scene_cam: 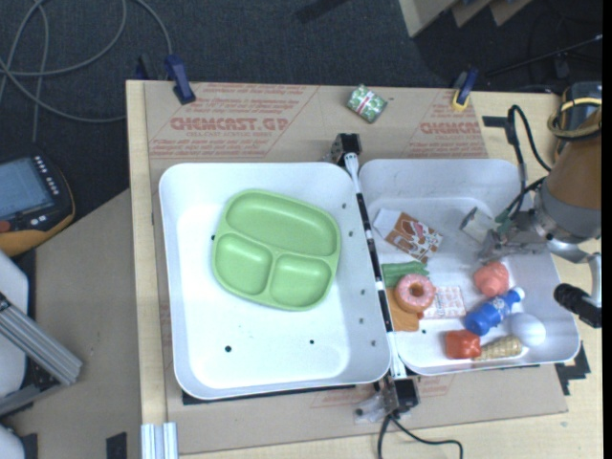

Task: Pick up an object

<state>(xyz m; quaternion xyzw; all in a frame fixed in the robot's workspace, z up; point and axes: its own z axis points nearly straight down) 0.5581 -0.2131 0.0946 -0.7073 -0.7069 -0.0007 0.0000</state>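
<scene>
My gripper hangs low in the right bin, near its back right part, on the grey arm that comes in from the right. Just in front of it lies a pinkish-red ball. To its left rests a printed snack packet. Further forward are a pink-iced donut, a blue bottle, a red object, a white egg and an ice-cream cone. I see nothing held in the gripper.
The left bin holds a green divided plate. A small green wrapped item lies on the cardboard behind the bins. Blue clamps grip the board's back edge. A black part sticks in at the right bin's rim.
</scene>
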